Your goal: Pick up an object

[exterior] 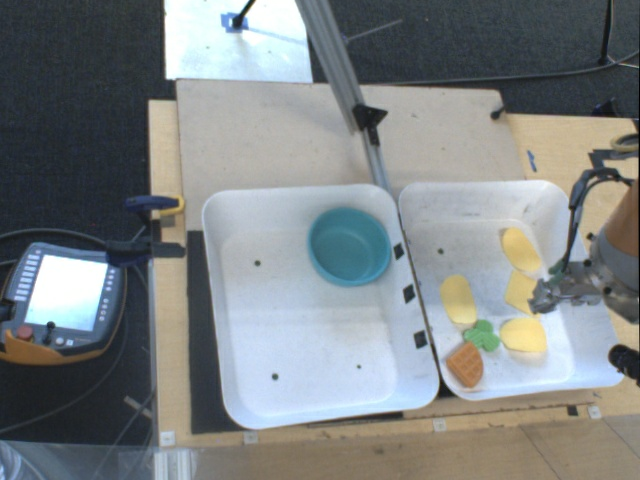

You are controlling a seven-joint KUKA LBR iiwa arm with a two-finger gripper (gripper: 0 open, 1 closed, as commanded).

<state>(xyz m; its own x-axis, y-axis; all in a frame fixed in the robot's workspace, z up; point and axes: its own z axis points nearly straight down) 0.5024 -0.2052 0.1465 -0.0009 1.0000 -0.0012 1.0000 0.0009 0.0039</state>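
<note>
The right bin [470,208] holds several yellow pieces: one near its far right [519,249], one toward the middle [458,299], one at the right [518,288] and one near the front [524,335]. A small green item [484,336] and an orange waffle-like piece [465,365] lie by the front wall. My gripper [543,298] reaches in from the right, low over the bin. Its tip sits against the right edge of the yellow piece at the right, just above the front yellow piece. Nothing can be seen held in it.
A teal bowl [348,246] stands upright at the back of the left bin [250,368]. A metal pole [340,68] slants down to the bins' shared wall. A teach pendant [60,303] lies off the bench at left. A blue-and-yellow clamp [152,206] grips the bench's left edge.
</note>
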